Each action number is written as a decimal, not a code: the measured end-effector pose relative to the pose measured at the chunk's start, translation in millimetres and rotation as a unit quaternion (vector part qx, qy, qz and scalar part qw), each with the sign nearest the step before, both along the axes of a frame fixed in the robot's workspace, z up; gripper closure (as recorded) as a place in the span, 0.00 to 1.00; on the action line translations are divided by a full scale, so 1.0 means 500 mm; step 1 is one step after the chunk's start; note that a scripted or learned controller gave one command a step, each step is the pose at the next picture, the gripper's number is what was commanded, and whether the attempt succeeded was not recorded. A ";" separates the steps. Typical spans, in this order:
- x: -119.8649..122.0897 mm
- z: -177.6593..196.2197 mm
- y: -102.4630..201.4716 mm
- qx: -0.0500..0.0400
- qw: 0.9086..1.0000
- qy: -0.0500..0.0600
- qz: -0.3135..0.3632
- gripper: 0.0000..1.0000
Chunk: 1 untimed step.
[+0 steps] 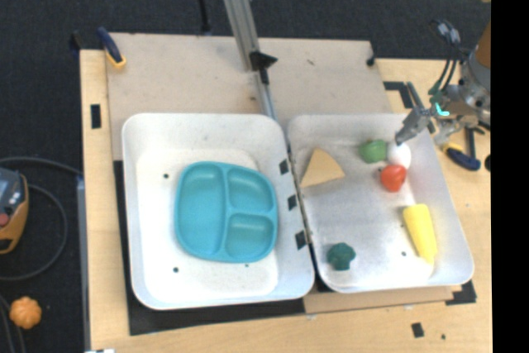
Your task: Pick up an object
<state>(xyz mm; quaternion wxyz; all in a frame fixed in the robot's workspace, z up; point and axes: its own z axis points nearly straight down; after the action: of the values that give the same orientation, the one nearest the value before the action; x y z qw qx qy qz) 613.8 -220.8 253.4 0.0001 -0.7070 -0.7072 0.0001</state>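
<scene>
Orange, pumpkin-like toy sits at the lower left of the frame, off the bench, beside a dark device cut off by the left edge. No writing can be read anywhere. On the bench, the left bin holds a turquoise divided plate with three compartments. A metal rail slants down from the top centre toward the seam between the bins. The right bin holds a tan wedge at its upper left, a dark green lump near its lower edge, a light green ball, a white ball touching a red ball just below it, and a yellow corn-shaped piece toward the right. The gripper hangs at the bin's upper right, just above the white ball; its fingers are too small and blurred to judge. The arm behind it is mostly cut off at the right.
</scene>
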 end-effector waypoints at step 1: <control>0.001 0.002 0.000 0.000 1.000 -0.001 0.000 0.00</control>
<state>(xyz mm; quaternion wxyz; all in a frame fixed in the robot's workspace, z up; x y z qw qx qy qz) 614.3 -220.8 254.6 -0.0010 -0.7069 -0.7074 -0.0006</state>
